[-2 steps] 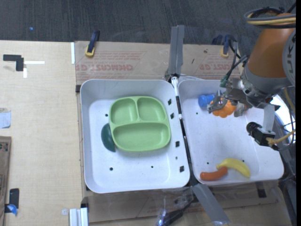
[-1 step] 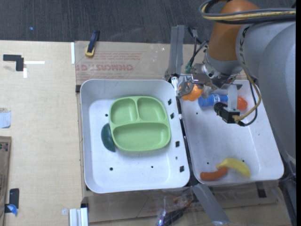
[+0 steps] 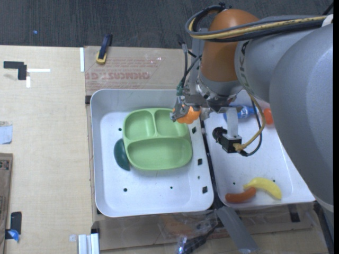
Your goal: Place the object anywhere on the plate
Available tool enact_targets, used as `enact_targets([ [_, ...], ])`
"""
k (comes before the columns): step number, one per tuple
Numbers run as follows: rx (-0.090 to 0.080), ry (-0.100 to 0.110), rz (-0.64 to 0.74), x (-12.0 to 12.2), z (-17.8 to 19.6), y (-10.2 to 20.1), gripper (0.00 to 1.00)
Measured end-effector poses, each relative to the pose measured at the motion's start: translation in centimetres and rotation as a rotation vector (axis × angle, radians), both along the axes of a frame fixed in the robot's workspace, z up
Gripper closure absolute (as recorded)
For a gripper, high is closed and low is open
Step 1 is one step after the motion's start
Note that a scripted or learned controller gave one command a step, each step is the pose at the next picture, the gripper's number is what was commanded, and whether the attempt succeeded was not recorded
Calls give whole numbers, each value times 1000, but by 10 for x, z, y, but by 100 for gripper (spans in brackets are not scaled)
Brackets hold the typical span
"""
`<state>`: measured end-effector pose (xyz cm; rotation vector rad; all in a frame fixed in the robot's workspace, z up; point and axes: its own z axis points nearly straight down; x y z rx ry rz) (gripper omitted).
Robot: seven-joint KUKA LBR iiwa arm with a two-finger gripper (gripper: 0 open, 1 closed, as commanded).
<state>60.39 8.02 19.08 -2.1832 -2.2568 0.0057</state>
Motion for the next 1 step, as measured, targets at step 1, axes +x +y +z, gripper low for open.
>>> enact_targets([
  [1,0,0,0,0,0,0,0],
])
